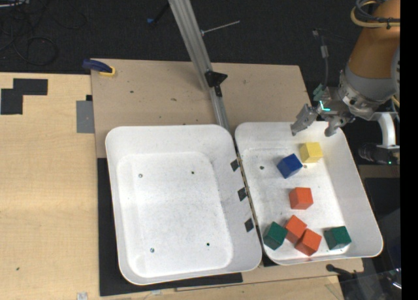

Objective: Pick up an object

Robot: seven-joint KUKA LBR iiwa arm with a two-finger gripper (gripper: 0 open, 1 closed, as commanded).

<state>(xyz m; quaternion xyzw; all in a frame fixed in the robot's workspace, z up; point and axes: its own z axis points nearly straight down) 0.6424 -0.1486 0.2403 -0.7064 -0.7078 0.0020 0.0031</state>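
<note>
The gripper (318, 121) hangs open with nothing in it, just above the yellow block (311, 152), which seems to touch the blue block (289, 165) in the right bin (366, 227).

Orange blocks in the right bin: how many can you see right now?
3. One orange block sits mid-bin below the blue block. Two more, and, touch near the front edge between the green blocks. None looks hidden.
</note>
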